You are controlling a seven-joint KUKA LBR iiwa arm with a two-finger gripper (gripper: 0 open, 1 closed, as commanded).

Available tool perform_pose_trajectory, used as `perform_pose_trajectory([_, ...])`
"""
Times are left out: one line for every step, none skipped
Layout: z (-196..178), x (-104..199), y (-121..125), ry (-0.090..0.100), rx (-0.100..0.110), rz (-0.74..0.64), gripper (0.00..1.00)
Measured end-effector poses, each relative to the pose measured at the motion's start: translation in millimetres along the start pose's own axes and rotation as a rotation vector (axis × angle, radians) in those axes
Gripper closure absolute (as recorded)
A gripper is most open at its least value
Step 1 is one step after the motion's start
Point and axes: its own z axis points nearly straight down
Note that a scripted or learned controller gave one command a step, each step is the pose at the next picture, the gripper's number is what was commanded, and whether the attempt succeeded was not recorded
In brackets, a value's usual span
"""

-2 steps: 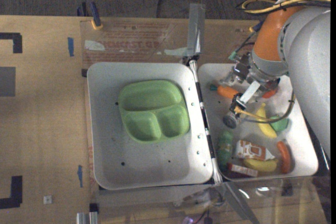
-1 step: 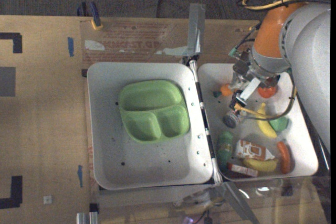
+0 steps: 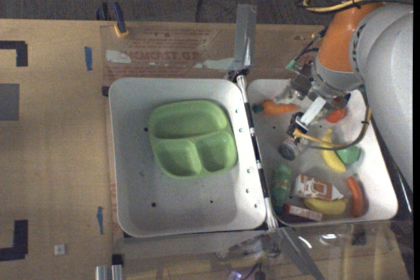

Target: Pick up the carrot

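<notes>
The carrot (image 3: pixel 278 108) is orange with a small green end. It lies flat near the far left corner of the right bin (image 3: pixel 384 197), close to the wall between the two bins. My gripper (image 3: pixel 291 95) hangs just above the carrot's right end, reaching in from the right under the orange-banded wrist. The gripper body hides the spot where it meets the carrot, so I cannot make out any contact.
The right bin also holds a red piece (image 3: pixel 336 116), a yellow banana (image 3: pixel 332 155), a green item (image 3: pixel 350 155), a green bottle (image 3: pixel 282 180), a white and orange carton (image 3: pixel 315 188), a second banana (image 3: pixel 326 206) and an orange sausage (image 3: pixel 355 196). The left bin (image 3: pixel 128 160) holds a green divided plate (image 3: pixel 192 138).
</notes>
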Motion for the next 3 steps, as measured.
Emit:
perform_pose_trajectory([14,2,-2,-0.006,0.008,-0.014,0.0])
perform_pose_trajectory([19,0,10,-0.018,0.026,0.315,0.0])
perform_pose_trajectory([12,-30,-59,-0.024,0.032,0.422,0.0])
